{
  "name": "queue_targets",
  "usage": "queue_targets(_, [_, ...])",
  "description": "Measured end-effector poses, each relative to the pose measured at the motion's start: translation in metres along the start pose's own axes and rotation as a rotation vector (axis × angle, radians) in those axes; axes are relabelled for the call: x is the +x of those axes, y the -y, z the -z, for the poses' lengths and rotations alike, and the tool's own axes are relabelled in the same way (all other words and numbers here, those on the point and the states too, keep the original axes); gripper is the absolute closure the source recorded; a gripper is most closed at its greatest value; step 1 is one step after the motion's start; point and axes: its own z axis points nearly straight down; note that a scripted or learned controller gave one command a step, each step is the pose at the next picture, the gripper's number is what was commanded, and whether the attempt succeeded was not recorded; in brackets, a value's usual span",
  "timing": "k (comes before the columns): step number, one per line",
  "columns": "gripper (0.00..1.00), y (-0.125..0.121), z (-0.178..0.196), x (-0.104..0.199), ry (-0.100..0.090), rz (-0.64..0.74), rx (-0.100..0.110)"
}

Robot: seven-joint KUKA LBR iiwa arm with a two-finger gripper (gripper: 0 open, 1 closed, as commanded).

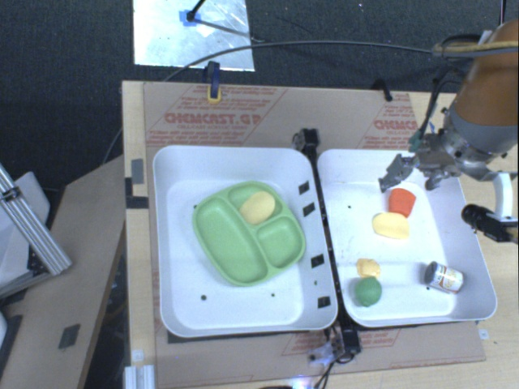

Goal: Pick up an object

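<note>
A dark carpeted floor [65, 71] is seen around the counter [138, 241]; a shiny metal sheet [162, 31] is laid on it behind.

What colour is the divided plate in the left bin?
Light green, seen clearly in the camera view: the divided plate.

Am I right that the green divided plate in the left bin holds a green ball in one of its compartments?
Not quite: the camera view shows a yellow lemon-like object in a compartment of the green divided plate in the left bin. The green ball lies in the right bin.
</note>
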Motion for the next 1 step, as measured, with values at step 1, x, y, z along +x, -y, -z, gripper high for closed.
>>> queue_targets(1, [0.0,-0.0021,0.0063,0.0002,0.001,0.002,-0.012])
